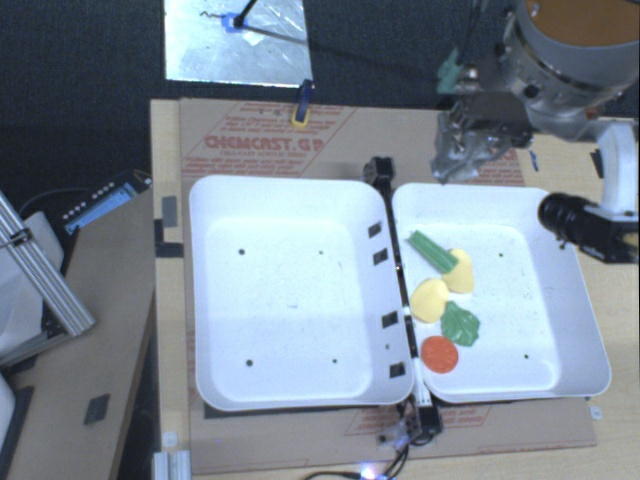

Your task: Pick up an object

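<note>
At the far left edge, an aluminium rail [45, 288] slants down the frame. Just right of it and higher up lies a blue-and-black strip [100, 203]. In the upper left, a shiny metal sheet [200, 38] rests on the dark floor. Below it a cardboard sheet [260, 138] with red print spreads under both bins, and one yellow-and-blue clip [301, 108] sits at its top edge. The left bin [290, 298] takes up the centre-left and has four small dark dots on its floor. Four black tabs [380, 258] run down the seam where it meets the right bin [520, 298].

The things to pick all lie in the right bin, five in number, crowded against its left wall beside that seam. There is one green stick [430, 250] lying at a slant at the top of the group. Its lower end touches a yellow lump [461, 271]. Below-left of the lump is a yellow round piece [430, 298]. A green leafy piece [461, 324] lies against its lower right, and an orange-red disc [440, 354] sits lowest, touching the leafy piece. That makes two green, two yellow and one orange-red, packed so that each borders another.

The gripper [452, 168] hangs in the upper right of the frame, over the cardboard just past the right bin's top rim, apart from the cluster. Whether it is spread or closed cannot be told from this angle, and nothing shows in its grasp.
</note>
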Controlling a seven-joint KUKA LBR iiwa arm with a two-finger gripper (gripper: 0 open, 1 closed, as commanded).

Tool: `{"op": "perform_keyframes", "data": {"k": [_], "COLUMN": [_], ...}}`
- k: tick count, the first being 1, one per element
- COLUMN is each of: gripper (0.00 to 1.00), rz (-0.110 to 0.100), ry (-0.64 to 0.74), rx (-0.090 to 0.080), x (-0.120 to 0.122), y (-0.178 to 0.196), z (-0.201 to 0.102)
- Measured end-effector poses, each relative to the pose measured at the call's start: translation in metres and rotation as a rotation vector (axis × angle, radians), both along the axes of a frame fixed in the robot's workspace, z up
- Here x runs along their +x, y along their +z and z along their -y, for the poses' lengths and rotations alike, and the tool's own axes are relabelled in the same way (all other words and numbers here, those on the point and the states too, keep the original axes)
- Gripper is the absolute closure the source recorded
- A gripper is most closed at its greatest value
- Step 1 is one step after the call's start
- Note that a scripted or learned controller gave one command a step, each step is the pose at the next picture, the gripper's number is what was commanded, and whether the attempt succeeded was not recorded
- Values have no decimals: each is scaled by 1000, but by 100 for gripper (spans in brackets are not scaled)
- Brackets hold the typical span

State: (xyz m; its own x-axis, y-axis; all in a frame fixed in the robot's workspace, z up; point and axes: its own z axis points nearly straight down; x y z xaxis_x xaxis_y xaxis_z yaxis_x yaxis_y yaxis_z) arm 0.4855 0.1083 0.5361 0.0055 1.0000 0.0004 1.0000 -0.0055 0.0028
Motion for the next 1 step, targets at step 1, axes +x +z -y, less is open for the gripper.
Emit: {"op": "perform_keyframes", "data": {"k": [1], "gripper": [100], "rz": [-3], "ry": [22], "rx": [3], "x": [-1], "y": [-2], "z": [-133]}}
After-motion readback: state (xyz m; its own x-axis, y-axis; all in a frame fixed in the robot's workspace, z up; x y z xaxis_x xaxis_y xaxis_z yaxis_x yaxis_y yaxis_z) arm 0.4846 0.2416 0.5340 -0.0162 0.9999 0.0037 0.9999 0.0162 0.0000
